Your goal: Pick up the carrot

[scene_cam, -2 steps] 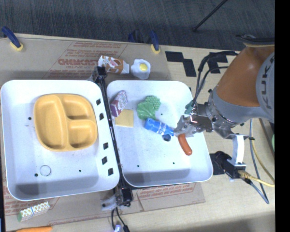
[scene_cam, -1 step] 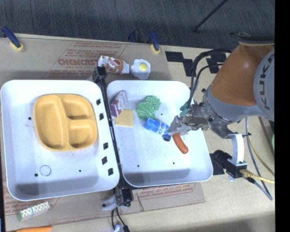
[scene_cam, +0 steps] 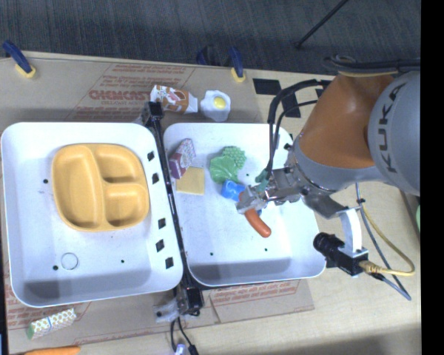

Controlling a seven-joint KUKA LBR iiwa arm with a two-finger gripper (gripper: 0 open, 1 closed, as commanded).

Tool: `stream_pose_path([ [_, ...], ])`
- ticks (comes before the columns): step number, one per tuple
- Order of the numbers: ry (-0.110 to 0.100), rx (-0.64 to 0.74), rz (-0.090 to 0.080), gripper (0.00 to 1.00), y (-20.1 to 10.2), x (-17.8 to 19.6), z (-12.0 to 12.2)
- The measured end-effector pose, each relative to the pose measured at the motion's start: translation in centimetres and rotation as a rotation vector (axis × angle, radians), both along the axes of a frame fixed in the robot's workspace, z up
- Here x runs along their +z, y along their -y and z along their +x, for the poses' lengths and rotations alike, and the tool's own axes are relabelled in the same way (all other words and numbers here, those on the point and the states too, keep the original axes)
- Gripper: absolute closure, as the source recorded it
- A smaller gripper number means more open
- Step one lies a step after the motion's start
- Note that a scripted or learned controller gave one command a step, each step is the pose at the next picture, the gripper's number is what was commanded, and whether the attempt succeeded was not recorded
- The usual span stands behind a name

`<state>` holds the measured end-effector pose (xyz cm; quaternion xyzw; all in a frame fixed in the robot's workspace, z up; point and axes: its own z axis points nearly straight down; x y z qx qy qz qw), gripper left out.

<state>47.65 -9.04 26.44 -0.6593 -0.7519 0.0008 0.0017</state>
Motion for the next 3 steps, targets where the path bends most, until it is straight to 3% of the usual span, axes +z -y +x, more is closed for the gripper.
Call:
stream_pose_path([
  [1,0.003,0.113,-0.001,1.0,-1.4,1.0,0.1],
  [2,0.002,0.154,-0.001,1.0,0.3,3.9,0.0],
  [3,-0.001,0.302,0.001,1.0,-0.9,-5.0,-0.1],
])
